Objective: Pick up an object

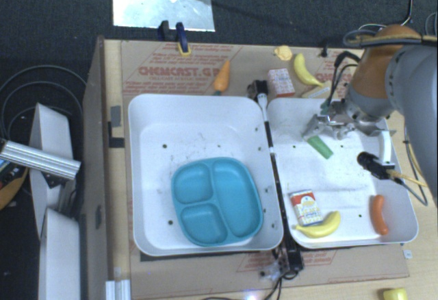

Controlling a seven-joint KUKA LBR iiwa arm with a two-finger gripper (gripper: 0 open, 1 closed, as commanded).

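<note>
So the pick hasn't really happened yet as far as I can see. The gripper [327, 126] is down low in the right bin [404, 223], right at the upper end of the green block [319, 147], maybe touching it, but I honestly can't tell whether the pincer is apart or together. The block looks like it's lying on the bin floor. The small box [305, 207], banana [320, 225], and sausage [378, 214] sit untouched near the front. Grabbing and lifting are both left to do, I'd say.
</note>
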